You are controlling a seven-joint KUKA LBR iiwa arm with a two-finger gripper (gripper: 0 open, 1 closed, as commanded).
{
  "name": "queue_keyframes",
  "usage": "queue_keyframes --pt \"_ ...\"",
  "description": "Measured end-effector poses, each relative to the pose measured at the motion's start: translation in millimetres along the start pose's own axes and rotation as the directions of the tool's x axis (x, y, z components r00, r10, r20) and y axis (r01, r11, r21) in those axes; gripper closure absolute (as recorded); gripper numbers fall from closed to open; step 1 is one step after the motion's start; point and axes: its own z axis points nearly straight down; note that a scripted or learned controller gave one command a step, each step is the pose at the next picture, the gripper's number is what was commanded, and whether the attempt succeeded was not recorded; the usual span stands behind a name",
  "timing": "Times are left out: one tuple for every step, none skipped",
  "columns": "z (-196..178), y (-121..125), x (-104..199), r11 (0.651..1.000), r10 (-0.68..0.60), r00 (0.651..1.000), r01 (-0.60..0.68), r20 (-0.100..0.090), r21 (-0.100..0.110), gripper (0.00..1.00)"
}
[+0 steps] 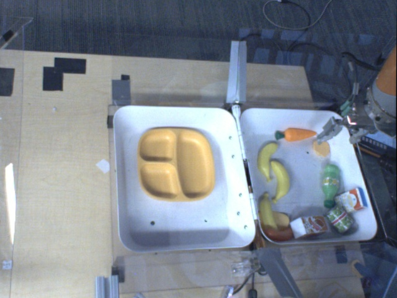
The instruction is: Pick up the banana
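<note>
Count, relative to the yellow tray [177, 163]:
1 tray, left bin [124, 185]. Right of it, in right bin [369, 228]: 3 bananas [267, 159] [280, 179] [268, 211], 1 carrot [299, 135], 1 green bottle [330, 183], 1 can [340, 219], 2 small cartons [351, 200] [310, 226].

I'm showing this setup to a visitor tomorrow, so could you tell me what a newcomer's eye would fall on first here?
Most likely the yellow divided tray, alone in the left bin. Next, the clutter in the right bin: three bananas along its left side, a carrot at the top, and a green bottle and small packages at lower right. The gripper hangs near the carrot's tip.
</note>
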Motion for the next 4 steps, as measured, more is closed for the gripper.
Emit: queue_keyframes --pt "111.0 -32.6 70.0 0.996 0.093 0.996 -0.093 -0.001 -0.008 0.0" --pt "73.5 -27.5 86.7 0.998 -0.07 0.998 0.07 0.001 -0.003 0.0" --pt "110.1 -44.9 115.8 0.982 -0.191 0.982 0.191 0.003 -0.01 0.0" --pt "109.6 -80.9 112.8 0.971 -0.24 0.971 0.24 0.004 -0.013 0.0"
